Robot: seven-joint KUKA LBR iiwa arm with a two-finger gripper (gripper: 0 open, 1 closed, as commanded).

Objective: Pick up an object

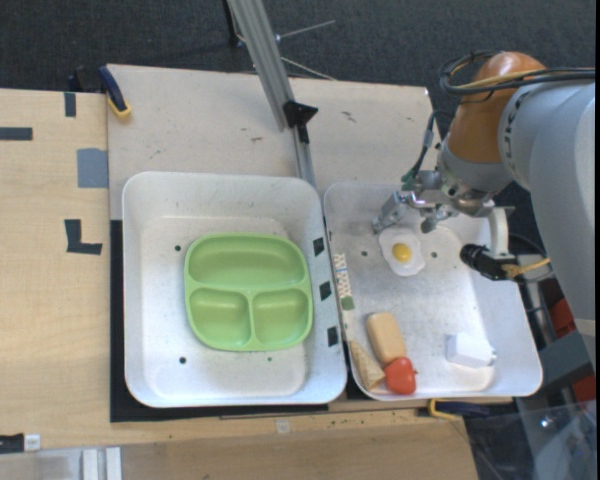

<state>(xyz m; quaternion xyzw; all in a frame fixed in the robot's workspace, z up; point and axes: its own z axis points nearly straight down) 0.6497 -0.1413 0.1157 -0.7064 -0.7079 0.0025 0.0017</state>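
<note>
Sitting side by side on the worktop (pixel 200 128) were two shallow white bins. The left bin (pixel 140 268) carried a green divided plate (pixel 248 291) lying flat near its middle, three compartments up, nothing visible in them. The right bin (pixel 500 358) carried four things: a toy fried egg (pixel 403 253) near its far edge, a tan bread roll (pixel 385 336) toward the near left corner, a red tomato (pixel 401 375) touching the roll's near end right by the near rim, and a small white block (pixel 469 350) toward the near right corner, hard to tell against the white floor. Along the right bin's left wall lay a thin tan strip (pixel 365 365), too small to identify.

The grey arm (pixel 550 138) with its orange band (pixel 485 108) reached in from the right side over the far edge of the right bin. The end effector (pixel 412 214) hung just beyond the fried egg, at the egg's far side, metal fingers (pixel 390 213) pointing down toward the bin floor. Nothing sat between the fingers; the egg lay flat on the bin floor just beside them. Spread of the fingers — cannot tell at this angle, and contact with the egg also unclear.

A metal pole (pixel 265 58) crossed the worktop's far edge above the bins' shared wall.
</note>
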